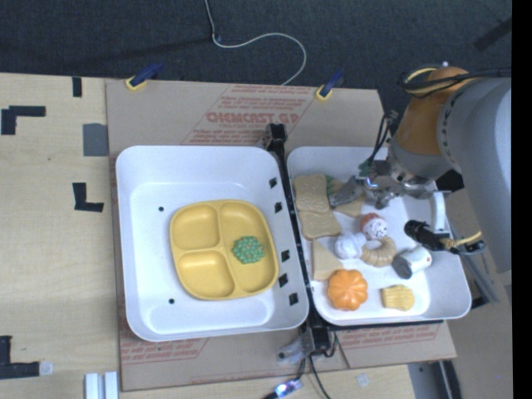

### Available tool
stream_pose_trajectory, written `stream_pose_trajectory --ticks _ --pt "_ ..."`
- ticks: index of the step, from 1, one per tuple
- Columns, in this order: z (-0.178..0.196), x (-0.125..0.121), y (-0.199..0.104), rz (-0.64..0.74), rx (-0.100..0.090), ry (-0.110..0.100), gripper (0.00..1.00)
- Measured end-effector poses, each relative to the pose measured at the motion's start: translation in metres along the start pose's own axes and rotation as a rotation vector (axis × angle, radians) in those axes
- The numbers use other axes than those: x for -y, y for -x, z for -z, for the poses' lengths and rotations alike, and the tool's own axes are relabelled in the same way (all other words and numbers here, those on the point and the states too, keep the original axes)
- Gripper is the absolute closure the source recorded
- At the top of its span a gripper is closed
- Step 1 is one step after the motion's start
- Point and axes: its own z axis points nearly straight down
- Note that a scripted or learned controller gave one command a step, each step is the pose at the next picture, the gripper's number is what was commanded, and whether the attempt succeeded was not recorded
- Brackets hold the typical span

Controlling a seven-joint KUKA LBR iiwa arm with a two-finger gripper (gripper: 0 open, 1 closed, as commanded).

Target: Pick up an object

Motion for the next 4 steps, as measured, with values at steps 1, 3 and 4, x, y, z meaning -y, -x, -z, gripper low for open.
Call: stream_pose_trajectory --ticks 1,3,4 --pt "0.003 -0.001 0.0 0.0 0.002 0.006 0.0" --pt "0.057 -0.003 0.004 -0.001 0.001 0.007 1.0" --pt "0.12 -0.001 0.005 0.0 0.001 0.008 1.0"
